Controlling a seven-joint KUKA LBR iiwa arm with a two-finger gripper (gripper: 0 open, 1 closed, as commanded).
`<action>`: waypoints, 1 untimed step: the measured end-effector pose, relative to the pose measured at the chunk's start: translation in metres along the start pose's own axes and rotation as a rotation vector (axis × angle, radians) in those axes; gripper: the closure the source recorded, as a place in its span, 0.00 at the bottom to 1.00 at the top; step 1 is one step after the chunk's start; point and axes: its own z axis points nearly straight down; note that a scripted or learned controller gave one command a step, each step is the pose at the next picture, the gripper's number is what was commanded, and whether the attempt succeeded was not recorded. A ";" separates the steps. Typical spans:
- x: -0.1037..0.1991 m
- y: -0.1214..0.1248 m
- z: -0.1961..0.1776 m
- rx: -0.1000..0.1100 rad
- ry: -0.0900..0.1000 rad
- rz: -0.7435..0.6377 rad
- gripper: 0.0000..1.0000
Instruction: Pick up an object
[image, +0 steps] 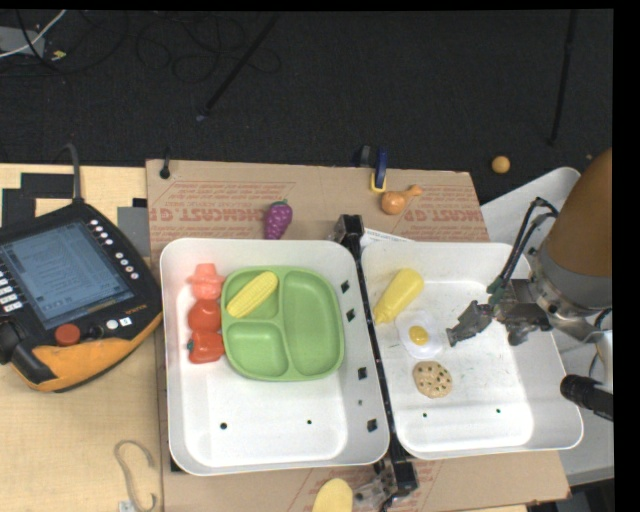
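**Over the right bin, the claw hangs with nothing in it**

Over the right bin, the gripper reaches in from the right on the grey arm. Its two dark fingers are spread apart: one finger points left and down toward the bin floor, the other sits nearer the wrist. The claw is released; nothing lies between the fingers. Whether the lower fingertip touches the bin floor cannot be told from this slant.

Just left of that fingertip lies a small fried-egg toy, white with a yellow middle, apart from the finger. Above it, a yellow corn piece lies tilted beside the divider between the bins. Below the egg sits a round cookie, brown with dark specks, near the gripper but clear of it.

In the left bin a green divided plate carries a second yellow corn in its upper left compartment. A red and pink toy lies against the plate's left edge.

Behind the bins, on the cardboard sheet, rest a purple grape bunch and an orange pear-like toy. A pendant with a screen sits at the left of the bench.
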 end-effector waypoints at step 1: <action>0.000 0.002 -0.005 -0.011 -0.002 -0.002 0.00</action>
